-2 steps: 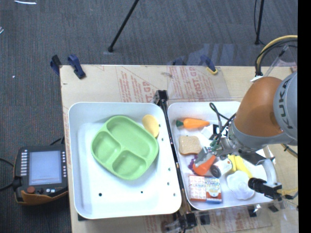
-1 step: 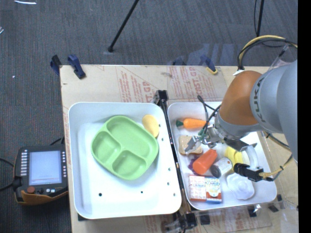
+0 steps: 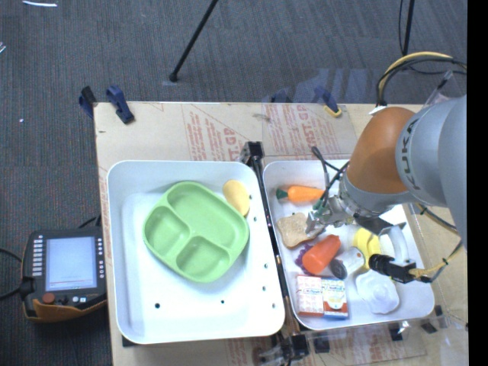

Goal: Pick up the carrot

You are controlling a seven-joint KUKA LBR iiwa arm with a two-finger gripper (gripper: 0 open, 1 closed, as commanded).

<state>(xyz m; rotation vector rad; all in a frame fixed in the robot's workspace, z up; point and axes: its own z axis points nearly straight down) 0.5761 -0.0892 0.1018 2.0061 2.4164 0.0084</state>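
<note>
The carrot [image 3: 303, 194], orange with a green stalk end, lies on its side near the back left of the right bin [image 3: 424, 305]. My gripper [image 3: 319, 219] hangs just in front of and slightly right of the carrot, low over the right edge of a bread slice [image 3: 293, 229]. Nothing is visibly held in it. The grey arm with its orange band [image 3: 381, 157] reaches in from the right and hides the back right part of that bin.
The right bin also holds a red-orange vegetable [image 3: 322, 254], a yellow piece [image 3: 366, 242], a dark item [image 3: 339, 268], two small cartons [image 3: 322, 296] and white objects [image 3: 379, 293]. In the left bin [image 3: 130, 296] lie a green divided plate [image 3: 197, 231] and a yellow fruit [image 3: 237, 197].
</note>
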